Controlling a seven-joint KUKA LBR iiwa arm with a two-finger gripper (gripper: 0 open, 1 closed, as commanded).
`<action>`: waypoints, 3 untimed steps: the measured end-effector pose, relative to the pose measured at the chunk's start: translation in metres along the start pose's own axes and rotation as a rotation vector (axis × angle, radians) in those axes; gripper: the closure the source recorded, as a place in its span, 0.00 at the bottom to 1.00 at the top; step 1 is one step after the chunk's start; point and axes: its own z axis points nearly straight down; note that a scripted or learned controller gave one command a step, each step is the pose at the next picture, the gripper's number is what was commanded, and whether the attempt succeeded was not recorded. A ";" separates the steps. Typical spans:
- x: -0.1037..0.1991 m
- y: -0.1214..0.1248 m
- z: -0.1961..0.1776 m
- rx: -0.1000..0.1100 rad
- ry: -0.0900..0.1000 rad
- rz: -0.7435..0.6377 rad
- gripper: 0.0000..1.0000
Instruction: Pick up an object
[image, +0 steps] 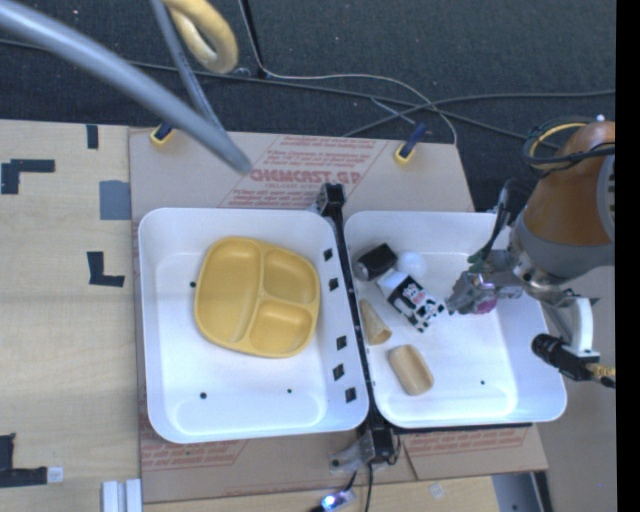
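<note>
**A:** From the overhead camera, what sits in the left bin (160, 330)?

**B:** A yellow divided plate (257, 296) with three compartments, lying flat in the upper middle of that bin, apart from the walls.

**A:** And the right bin (530, 400)?

**B:** Several small things, all in its left half. A black block (375, 262) lies near the divider at the top. Just right of it is a white bottle with a black-and-white label (410, 292), lying on its side and slanting down to the right. Below these, against the divider, is a small tan cone-shaped piece (374, 322), and lower still a tan bread-like roll (410, 368), apart from the others.

**A:** Where is the arm?

**B:** The arm (565, 215) comes in from the right, its orange band over the bin's right edge. The gripper (475, 297) hangs over the middle of the right bin, just right of the bottle's lower end.

**A:** Is it holding anything?

**B:** I cannot tell. The tip is a blur of grey with a purplish patch, and the view does not show how the fingers stand or whether anything lies between them.
</note>
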 end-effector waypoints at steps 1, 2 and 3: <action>0.000 0.001 -0.053 -0.002 -0.001 -0.001 1.00; 0.058 0.000 -0.057 0.003 0.003 -0.006 1.00; 0.101 -0.001 -0.053 0.003 0.001 -0.004 1.00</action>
